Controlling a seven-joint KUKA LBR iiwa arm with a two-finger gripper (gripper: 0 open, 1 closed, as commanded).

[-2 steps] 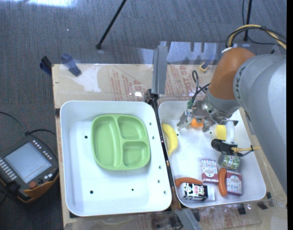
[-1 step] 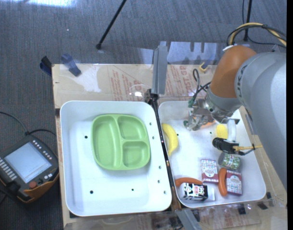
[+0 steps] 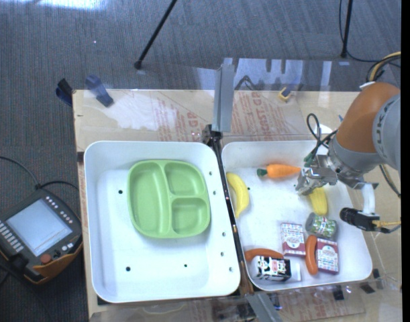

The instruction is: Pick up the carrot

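Carrot (image 3: pixel 283 172) is lying left-right in the right bin (image 3: pixel 366 260), green top pointing left; gripper (image 3: pixel 315 180) hovering beside the tip, grip state unclear.

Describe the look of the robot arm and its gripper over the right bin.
The arm is grey, with a rounded orange band above the wrist. Dark cables loop beside it, and yellow ones run near its top. The gripper is a small, silvery metal assembly.
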